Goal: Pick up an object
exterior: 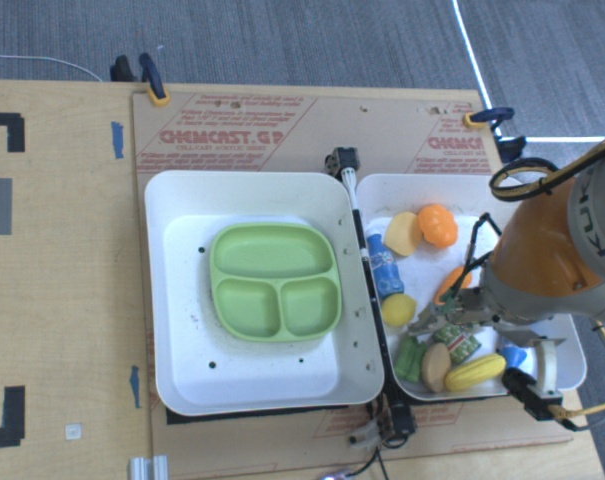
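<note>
Orange ball (438,225), round, glossy.

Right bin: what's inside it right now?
The right bin holds an orange, a blue bottle, a yellow banana and more small items. The arm covers its right part, so anything under it is hidden.

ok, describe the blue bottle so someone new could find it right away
Look at the right bin, the one crowded with small items under the arm. Along its left wall lies the blue bottle, lengthwise, just left of the orange ball and above a yellow lemon. It is the long blue thing there with a label band; its neighbours are rounded and warm-coloured.
</note>
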Robot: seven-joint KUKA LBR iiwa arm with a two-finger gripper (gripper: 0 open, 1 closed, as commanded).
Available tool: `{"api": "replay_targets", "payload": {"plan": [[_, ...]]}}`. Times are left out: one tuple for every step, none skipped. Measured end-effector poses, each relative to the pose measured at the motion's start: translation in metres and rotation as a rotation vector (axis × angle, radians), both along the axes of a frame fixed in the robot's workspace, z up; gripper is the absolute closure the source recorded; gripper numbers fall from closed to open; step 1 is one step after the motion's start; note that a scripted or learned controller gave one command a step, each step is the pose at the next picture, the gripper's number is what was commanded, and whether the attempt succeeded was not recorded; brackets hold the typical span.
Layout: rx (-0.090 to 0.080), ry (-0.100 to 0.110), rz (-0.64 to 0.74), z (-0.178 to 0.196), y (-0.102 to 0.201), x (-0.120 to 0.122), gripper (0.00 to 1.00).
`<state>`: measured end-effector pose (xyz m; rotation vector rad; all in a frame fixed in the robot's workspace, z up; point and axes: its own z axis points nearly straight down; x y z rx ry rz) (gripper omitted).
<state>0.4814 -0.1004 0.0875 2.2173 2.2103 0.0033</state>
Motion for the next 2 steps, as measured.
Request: {"api": "replay_targets", "payload": {"plan": [[-0.003,-0.008,-0.001,0.011,0.000,0.002,1.00],[0.007,0.009,0.005,0.097,0.084,-0.002,1.00]]}}
